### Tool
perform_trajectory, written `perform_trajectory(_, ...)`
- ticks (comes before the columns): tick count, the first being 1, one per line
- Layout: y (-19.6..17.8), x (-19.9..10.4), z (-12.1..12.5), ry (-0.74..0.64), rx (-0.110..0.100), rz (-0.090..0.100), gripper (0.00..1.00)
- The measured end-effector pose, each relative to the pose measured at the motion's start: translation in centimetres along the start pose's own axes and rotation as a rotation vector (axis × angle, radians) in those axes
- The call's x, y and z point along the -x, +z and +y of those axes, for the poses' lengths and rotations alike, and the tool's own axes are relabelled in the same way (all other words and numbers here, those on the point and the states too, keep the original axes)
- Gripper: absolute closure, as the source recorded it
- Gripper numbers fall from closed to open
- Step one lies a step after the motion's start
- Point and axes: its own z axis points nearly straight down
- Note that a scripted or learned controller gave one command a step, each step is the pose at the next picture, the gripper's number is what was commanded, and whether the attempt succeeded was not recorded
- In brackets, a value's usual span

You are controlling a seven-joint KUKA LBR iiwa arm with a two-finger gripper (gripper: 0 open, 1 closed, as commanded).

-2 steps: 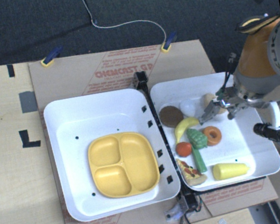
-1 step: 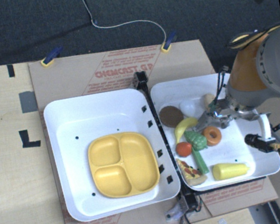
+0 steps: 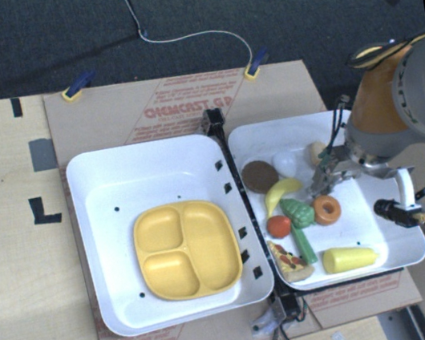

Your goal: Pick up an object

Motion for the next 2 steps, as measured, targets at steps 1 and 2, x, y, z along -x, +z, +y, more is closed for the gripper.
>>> perform_trajectory(1, -4.3, -0.2, 0.6, 0.001, 0.006, -0.001, 1.00)
perform_trajectory(2, -10.5, -0.9, 0.5, 0.000, 0.008, -0.002, 1.00)
